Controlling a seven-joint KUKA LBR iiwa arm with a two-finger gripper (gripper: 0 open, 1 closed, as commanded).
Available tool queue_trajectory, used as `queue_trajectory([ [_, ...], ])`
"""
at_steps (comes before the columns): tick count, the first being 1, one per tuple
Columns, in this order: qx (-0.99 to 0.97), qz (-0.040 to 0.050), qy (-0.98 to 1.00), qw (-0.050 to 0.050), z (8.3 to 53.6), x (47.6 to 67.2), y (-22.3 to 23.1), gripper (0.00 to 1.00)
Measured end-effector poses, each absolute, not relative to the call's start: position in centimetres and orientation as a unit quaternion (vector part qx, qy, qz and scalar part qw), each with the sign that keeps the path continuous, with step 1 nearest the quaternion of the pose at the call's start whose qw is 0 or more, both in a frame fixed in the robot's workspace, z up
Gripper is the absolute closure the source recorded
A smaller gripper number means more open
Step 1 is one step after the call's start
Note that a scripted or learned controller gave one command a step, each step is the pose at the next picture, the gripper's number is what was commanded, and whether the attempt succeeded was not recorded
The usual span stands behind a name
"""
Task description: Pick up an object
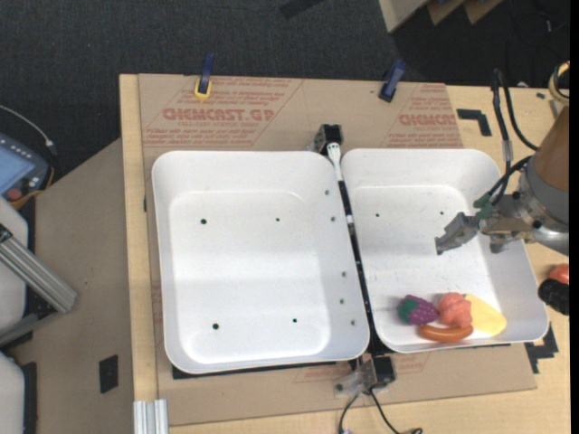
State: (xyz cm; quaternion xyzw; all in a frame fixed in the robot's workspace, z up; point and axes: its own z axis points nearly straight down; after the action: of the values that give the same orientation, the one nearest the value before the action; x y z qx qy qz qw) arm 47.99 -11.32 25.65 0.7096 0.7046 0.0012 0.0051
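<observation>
While two white bins sit side by side, the left bin (244, 260) is bare white plastic. Over the right bin (412, 206) hangs the gripper (457, 235) (its finger spread cannot be told). Well apart, in that bin's near corner, touching: yellow piece (488, 317), pink toy (456, 308), orange sausage shape (445, 333), purple grapes (419, 310).

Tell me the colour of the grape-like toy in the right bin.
Purple, seen in the camera view: the grape-like toy.
</observation>
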Motion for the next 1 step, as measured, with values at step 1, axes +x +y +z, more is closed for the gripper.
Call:
queue_trajectory([
  [1,0.704,0.0073,0.71,0.007,39.87,48.13,-5.13,0.0],
])
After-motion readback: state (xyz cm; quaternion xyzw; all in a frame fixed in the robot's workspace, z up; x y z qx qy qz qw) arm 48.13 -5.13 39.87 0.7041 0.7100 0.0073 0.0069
